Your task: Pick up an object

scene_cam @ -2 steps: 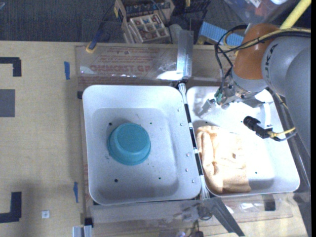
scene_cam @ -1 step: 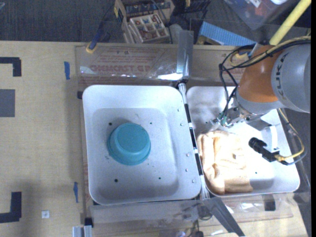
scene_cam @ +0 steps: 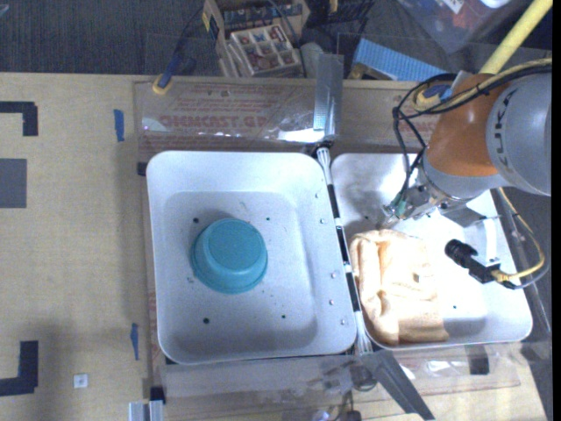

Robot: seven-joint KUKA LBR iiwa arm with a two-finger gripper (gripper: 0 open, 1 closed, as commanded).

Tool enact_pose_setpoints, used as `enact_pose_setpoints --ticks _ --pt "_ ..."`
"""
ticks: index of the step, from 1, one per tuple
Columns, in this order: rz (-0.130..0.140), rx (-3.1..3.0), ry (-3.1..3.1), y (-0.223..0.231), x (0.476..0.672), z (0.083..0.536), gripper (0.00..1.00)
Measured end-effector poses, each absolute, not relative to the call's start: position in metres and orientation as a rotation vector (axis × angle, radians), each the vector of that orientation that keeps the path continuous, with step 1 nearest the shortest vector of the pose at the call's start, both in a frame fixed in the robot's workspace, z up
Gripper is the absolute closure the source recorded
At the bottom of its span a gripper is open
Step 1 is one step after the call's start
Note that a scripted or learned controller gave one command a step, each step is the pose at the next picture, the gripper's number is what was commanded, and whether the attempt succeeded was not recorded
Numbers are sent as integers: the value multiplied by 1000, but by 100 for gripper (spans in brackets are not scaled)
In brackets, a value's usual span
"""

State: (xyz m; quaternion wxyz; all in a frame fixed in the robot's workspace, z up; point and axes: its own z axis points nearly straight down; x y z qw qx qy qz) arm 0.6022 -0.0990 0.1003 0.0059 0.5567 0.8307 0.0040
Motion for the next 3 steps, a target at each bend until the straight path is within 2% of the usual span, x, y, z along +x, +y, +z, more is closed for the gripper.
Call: enact_pose_setpoints --ticks 1,2,3 --pt "12 1742 2600 -99 602 100 0" --pt "9 1704 2628 -102 556 90 0" --pt "15 1706 2622 -103 557 101 100"
